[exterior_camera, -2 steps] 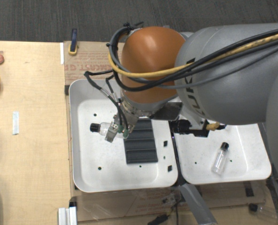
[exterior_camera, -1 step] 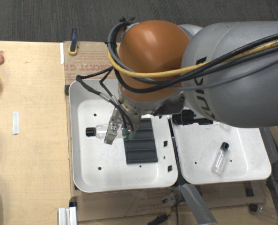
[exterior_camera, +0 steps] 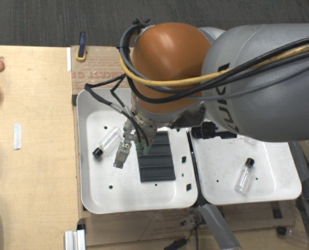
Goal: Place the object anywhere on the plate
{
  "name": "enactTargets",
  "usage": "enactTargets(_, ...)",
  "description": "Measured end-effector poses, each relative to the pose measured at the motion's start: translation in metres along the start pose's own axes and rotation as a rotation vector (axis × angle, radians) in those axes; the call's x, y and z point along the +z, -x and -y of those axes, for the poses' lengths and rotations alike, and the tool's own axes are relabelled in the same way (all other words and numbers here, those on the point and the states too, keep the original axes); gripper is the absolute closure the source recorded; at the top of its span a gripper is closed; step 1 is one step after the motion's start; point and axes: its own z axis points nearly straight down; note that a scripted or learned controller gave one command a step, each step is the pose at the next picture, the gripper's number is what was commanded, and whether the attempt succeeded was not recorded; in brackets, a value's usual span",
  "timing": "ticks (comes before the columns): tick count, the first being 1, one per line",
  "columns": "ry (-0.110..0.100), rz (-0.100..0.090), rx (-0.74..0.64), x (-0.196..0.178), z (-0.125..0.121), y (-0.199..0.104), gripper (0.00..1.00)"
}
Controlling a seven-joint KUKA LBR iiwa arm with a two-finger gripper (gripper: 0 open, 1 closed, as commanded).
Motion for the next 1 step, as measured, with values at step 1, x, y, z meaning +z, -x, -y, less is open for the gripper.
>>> enactTargets(1, 0.000, 0.001, 0.004, -0.0084, 0.0005, 0.0018, 1.00)
